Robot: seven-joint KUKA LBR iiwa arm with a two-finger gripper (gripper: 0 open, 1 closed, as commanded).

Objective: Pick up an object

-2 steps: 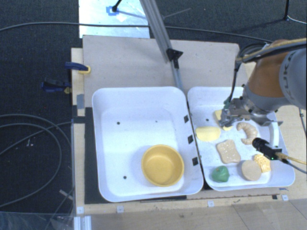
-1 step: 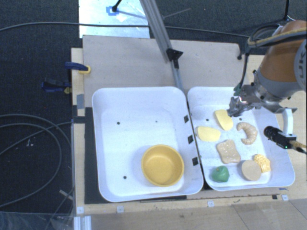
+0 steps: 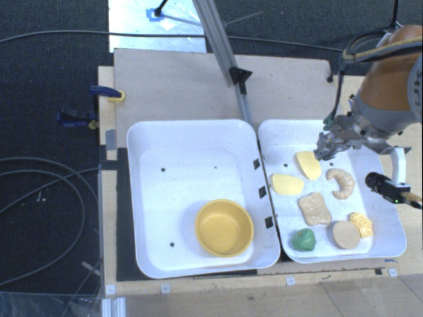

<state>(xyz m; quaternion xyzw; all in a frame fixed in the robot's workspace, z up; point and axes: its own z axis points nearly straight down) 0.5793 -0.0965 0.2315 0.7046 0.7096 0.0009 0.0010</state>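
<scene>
The right bin [image 3: 284,137] holds several toy foods. A pale yellow wedge [image 3: 308,165] lies at its upper middle, with a second yellow slice [image 3: 287,185] to its left. A curved tan piece [image 3: 342,182], a tan toast-like slab [image 3: 314,209], a green lump [image 3: 304,239], a round tan disc [image 3: 345,235] and a small yellow corn piece [image 3: 361,224] lie nearby. My gripper [image 3: 326,148] hangs low over the bin, just above and to the right of the pale yellow wedge. Nothing shows in its grasp.
A yellow bowl [image 3: 224,227] sits in the front of the left bin [image 3: 165,150]. A slanted metal pole [image 3: 221,38] ends near the bins' shared back edge. A black part with a green light [image 3: 384,187] hangs from the arm over the right bin's right side.
</scene>
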